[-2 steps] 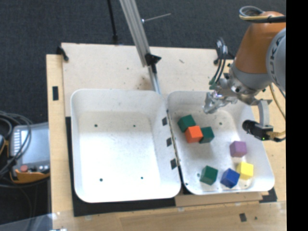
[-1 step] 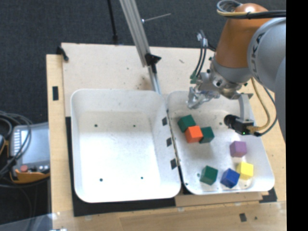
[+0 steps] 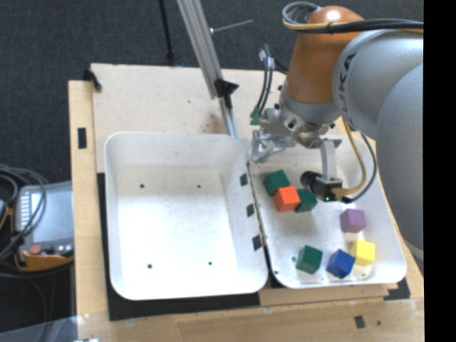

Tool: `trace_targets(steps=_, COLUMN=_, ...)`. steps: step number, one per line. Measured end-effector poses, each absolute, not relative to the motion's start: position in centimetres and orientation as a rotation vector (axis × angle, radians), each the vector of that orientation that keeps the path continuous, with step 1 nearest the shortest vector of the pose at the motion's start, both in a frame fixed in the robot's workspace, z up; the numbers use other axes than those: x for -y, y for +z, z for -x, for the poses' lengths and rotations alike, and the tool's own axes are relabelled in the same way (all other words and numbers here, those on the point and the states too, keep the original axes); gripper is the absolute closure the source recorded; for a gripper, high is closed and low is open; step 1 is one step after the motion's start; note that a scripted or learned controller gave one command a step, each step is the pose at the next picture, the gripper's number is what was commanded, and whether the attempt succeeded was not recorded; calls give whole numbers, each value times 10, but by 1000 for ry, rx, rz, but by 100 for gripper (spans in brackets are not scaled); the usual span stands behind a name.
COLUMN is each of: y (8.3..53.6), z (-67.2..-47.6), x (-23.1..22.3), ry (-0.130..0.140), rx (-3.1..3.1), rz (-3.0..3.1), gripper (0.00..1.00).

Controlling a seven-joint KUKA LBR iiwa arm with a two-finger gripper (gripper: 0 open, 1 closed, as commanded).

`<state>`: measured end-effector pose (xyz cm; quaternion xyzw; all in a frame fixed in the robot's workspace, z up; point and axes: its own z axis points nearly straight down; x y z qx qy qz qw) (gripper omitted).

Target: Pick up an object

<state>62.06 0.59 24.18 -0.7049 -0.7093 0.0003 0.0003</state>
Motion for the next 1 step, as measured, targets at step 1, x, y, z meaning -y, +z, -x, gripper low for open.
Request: trace_targets(steps=1, y=248, z=-628, x=-57, ry=-4, rx=2230, rz=2214, gripper=100)
